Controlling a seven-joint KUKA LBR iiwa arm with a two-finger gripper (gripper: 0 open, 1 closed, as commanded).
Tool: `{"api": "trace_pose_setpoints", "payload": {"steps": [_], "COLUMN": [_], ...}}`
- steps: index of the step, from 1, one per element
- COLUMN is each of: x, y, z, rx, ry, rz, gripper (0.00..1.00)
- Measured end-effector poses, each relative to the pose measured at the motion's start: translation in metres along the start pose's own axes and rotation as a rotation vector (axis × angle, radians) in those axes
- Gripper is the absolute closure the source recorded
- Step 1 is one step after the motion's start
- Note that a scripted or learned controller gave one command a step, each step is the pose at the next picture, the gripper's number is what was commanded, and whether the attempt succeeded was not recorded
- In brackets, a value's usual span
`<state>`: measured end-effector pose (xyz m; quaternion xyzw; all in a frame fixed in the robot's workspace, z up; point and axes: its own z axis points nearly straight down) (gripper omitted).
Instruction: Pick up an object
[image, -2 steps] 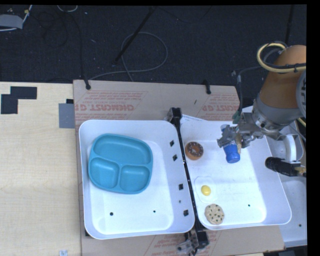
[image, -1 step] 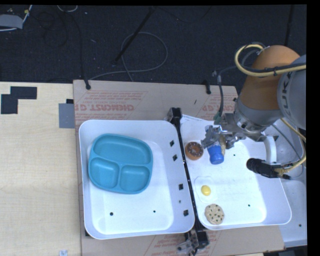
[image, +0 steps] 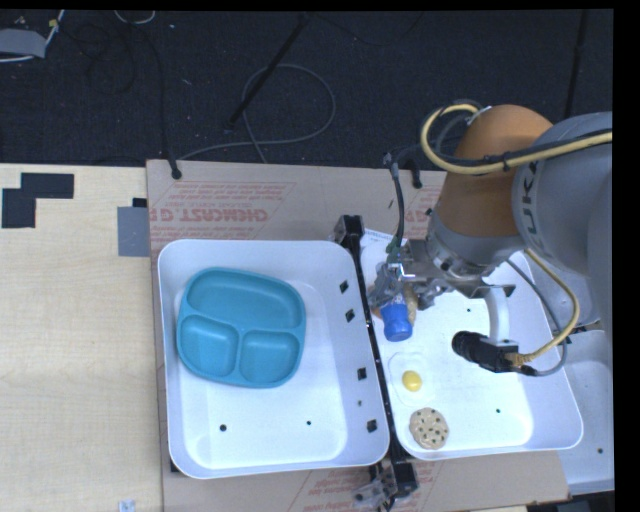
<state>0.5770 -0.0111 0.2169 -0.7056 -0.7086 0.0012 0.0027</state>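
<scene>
- One blue cup sits just beside the bins' black divider, under your gripper; whether it's grasped, I cannot tell
- Rise slowly; keep off that divider

I have one camera to work from, fixed above the bench and looking down at a slant. It faces the two white bins, which sit side by side: the left bin falls near the middle of my picture, the right bin toward the right edge. The far side of the scene is at the top, where dark floor and loose cables lie past the bench; the near side is at the bottom. The arm comes in from the right (it stands nearer the lens than the bins, so it looks large). Both bins fit whole within the view.
</scene>
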Motion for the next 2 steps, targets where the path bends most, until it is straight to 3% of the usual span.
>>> {"api": "trace_pose_setpoints", "payload": {"steps": [2], "x": [0.099], "y": [-0.021], "z": [-0.016], "rx": [-0.002], "ry": [0.0], "rz": [-0.001], "gripper": [1.0]}}
